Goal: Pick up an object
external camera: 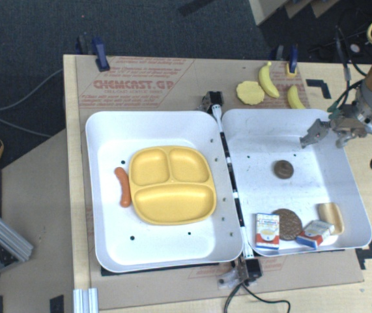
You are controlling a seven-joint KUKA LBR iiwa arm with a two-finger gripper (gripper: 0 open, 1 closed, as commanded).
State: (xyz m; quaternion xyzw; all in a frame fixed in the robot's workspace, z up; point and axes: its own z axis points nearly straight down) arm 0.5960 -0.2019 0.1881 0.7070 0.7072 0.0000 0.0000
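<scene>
My gripper [327,135] hangs over the far right part of the right bin [257,135], its two fingers spread apart with nothing between them. It is open. A small round brown object [284,169] lies on the bin floor to the near left of the gripper, apart from it. Along the near edge of this bin lie a small printed box [268,230], a flat brown disc [290,222], a red, white and blue packet [314,232] and a tan cylinder [330,215].
The left bin [107,135] holds a yellow divided plate [171,184] with an orange sausage [124,186] beside its left edge. Behind the right bin, on the bench, lie two toy bananas [269,80] [294,96] and a yellow round piece [251,92].
</scene>
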